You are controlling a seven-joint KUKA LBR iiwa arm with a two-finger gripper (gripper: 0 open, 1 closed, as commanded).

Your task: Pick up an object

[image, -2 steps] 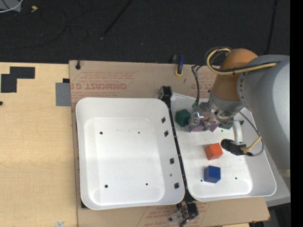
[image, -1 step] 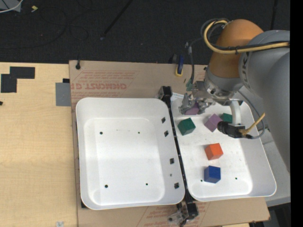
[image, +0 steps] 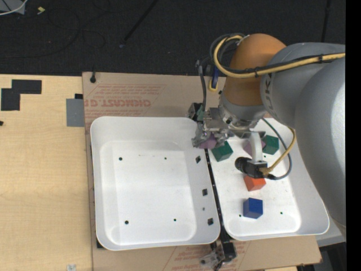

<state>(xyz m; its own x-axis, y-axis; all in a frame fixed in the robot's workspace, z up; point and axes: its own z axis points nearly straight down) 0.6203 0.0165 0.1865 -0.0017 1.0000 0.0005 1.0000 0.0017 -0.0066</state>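
Our hand (image: 210,135) hangs low over the near-left corner of the right white plastic bin (image: 293,224), by the divide between bins; whether it is open or closed we cannot tell. Just right of it lies a dark green block (image: 222,151), with a small purple piece (image: 208,143) directly beneath. We judge this the reach-and-grasp step; next we need a clean closure, then a lift.

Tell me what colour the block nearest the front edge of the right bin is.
Blue; the block shows best in the camera view.
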